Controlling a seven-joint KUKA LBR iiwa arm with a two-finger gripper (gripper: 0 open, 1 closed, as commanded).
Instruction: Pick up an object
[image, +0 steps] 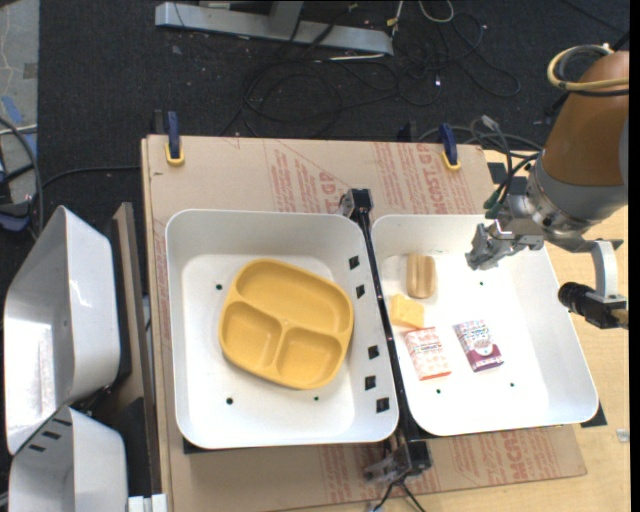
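Bins sit side by side at frame centre: the left bin (190, 300) holds one yellow divided plate (285, 322), with bare floor all around it. The right bin (560, 370) holds four things near its left wall: a bread roll (420, 276), a yellow wedge (406, 311) below it, and two small packets (426, 354) (478, 345). Its right half and lower strip are open. The gripper (485, 250) hovers at the upper right of that bin, apart from everything; how its jaws stand I cannot tell.

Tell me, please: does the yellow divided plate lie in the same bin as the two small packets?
No, the yellow divided plate lies in the left bin, while the two small packets lie in the right bin.
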